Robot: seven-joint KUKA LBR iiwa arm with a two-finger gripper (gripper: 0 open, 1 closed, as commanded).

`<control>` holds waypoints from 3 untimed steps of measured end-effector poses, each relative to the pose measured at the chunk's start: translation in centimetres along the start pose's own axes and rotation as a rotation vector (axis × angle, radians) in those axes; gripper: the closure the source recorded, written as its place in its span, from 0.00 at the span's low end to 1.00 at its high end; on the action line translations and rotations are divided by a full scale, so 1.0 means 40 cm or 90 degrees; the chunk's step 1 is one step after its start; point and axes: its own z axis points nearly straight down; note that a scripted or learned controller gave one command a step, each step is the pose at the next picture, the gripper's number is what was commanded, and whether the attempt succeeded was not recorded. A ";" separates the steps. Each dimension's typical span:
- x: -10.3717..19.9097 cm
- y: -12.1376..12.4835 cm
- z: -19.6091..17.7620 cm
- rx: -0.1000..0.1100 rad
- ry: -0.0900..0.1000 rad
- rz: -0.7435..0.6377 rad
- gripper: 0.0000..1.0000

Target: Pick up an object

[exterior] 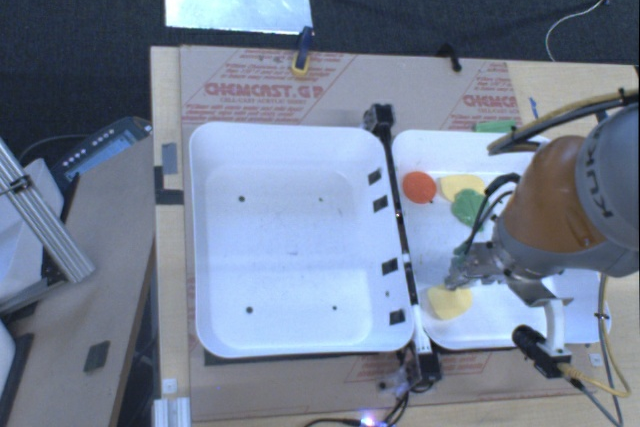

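The right bin (425, 235) holds several small objects. An orange round piece (419, 186) lies near its back left corner, with a pale yellow piece (463, 184) to its right and a green piece (467, 206) just in front of that one. Another yellow piece (449, 304) lies near the front left corner. My gripper (460, 277) hangs low over the bin, directly above the back edge of this front yellow piece. Nothing is seen lifted. The grey arm with its orange band (548, 200) covers the right half of the bin.
The left bin (290, 235) sits beside the right one, with black clips (382, 205) along the shared wall. A yellow clamp (300, 65) stands at the bench's back edge. Cables (590, 380) trail at the front right corner.
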 end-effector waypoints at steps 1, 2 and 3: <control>0.037 0.016 -0.430 -0.013 -0.002 -0.007 1.00; 0.193 0.010 -0.840 -0.013 0.001 -0.010 1.00; 0.244 0.007 -0.783 -0.002 -0.001 -0.006 1.00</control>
